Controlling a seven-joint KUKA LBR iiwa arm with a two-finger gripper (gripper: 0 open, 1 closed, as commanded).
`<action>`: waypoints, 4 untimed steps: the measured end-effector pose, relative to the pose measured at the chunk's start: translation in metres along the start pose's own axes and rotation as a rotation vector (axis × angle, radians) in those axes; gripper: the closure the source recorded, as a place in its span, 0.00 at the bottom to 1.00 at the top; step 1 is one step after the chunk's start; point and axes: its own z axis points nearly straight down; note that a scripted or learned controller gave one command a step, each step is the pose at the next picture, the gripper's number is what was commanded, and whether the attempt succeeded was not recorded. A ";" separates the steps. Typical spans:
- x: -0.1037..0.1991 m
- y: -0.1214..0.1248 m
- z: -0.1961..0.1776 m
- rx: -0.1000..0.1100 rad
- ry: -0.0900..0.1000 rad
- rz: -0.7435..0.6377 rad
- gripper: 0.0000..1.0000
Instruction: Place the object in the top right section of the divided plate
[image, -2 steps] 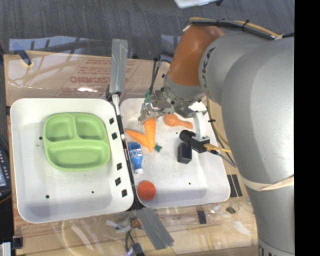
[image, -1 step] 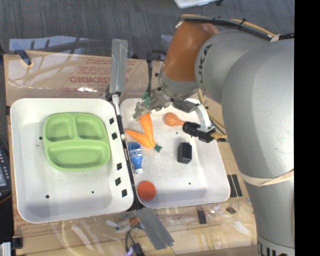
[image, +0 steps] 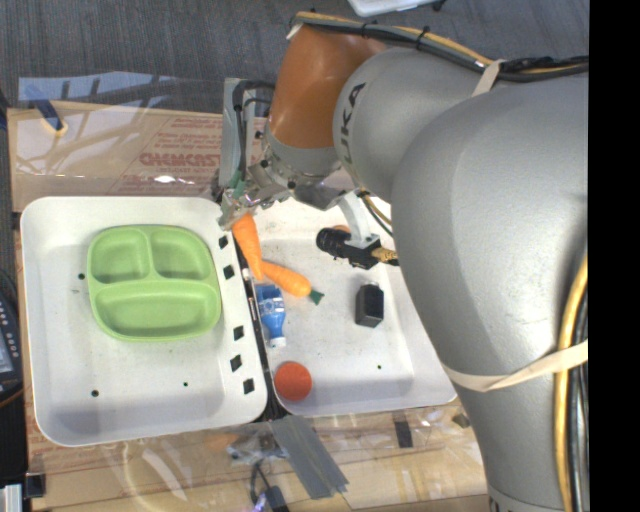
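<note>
The green divided plate (image: 155, 280) lies in the left bin (image: 60, 400), with two small sections at its far side and one wide section at the near side. My gripper (image: 233, 207) hangs over the far left corner of the right bin (image: 400, 370), beside the wall between the bins. An orange carrot (image: 247, 245) points up at the gripper, its upper end touching or just beneath it. A second orange carrot piece with a green tip (image: 288, 281) lies against its lower end.
In the right bin a blue and white tube (image: 271, 312) lies along the dividing wall, an orange ball (image: 293, 380) rests near the front left corner, and a small black block (image: 369, 305) sits mid-bin. The arm's bulk covers the bin's right side.
</note>
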 end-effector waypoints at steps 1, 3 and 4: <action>-0.033 -0.029 0.001 0.004 0.001 -0.072 1.00; 0.060 0.006 0.001 0.002 0.000 -0.257 1.00; 0.059 0.006 0.000 0.003 -0.001 -0.256 0.00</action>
